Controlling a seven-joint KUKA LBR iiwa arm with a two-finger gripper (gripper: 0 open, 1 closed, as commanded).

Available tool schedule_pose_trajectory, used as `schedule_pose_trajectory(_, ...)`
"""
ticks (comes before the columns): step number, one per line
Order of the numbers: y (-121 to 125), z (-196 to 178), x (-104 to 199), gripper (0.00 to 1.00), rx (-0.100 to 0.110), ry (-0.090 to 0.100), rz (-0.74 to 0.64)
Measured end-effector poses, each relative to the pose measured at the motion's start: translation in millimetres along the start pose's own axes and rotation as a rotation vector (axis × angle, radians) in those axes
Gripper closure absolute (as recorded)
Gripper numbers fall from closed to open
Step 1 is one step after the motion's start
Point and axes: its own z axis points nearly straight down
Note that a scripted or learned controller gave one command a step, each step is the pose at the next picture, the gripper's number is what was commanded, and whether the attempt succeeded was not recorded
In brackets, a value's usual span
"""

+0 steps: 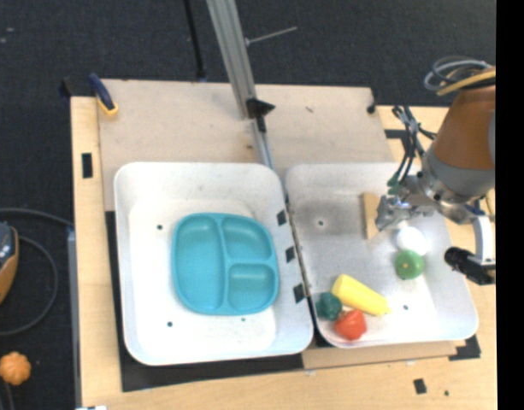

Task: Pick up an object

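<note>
Toys for picking lie in the right-hand shallow white bin (432, 314): a green round toy (408, 265) beside a white ball (411, 239), a yellow block (360, 295), and small green (329, 306) and red (350, 324) pieces at the near edge. None appears lifted yet. The grey-and-orange arm (462, 143) reaches in from the right, its hand (397, 214) low just above the white ball; its grip cannot be made out. A turquoise divided plate (225, 262) sits in the left bin (142, 229).

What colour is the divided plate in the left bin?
Light blue plate, seen in the camera view.
</note>
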Motion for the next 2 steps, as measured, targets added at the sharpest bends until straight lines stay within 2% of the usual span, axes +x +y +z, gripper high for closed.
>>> schedule_pose_trajectory(1,2,-49,-2,1.00,-0.001,-0.001,0.000)
schedule_pose_trajectory(2,12,-48,42,1.00,0.004,0.002,-0.003)
